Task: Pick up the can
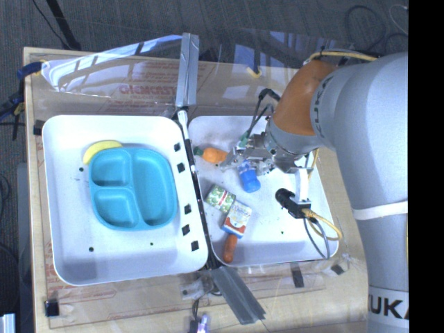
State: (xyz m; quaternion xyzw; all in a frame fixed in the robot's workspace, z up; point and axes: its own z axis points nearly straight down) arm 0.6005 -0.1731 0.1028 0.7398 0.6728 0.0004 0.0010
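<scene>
- While the arm (361, 109) is reaching in from the right of the frame, the gripper (248, 159) is hanging low over the upper middle of the right bin (277, 252); whether its fingers are apart or together cannot be told.
- A blue object (249, 180) is lying just under the gripper, touching or nearly so.
- The can (220, 198), green and white, is lying left of centre in the right bin, below the gripper and apart from it.
- A carton (237, 219) and a carrot (229, 247) are lying just below the can; an orange piece (214, 155) is sitting left of the gripper.
- A blue tray (133, 188) is resting in the left bin (69, 255), covering a yellow item (102, 147).
</scene>
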